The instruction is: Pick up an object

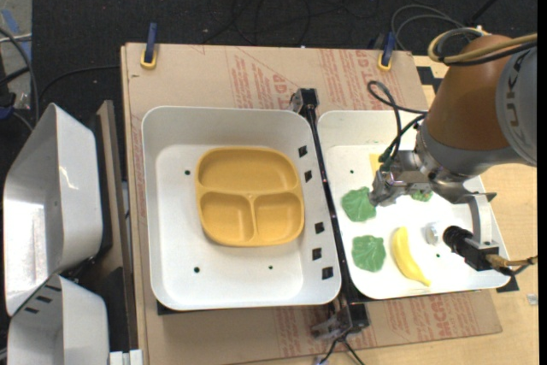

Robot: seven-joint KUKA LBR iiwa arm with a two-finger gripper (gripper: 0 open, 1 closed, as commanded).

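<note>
gripper (pixel 386 188) hung low over upper green leaf (pixel 359 204) in right bin (pixel 363 128); finger state couldn't be told. leaf looked light, thin, floppy; best pinched at an edge.

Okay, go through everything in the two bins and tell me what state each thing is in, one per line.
Yellow divided plate: lying flat in the left bin, right way up, its compartments bare.
Upper green leaf: lying flat in the right bin, beside the gripper.
Lower green leaf: lying flat, apart from the upper one.
Banana: lying on its side, right of the lower leaf.
Gripper: low over the right bin.
</note>
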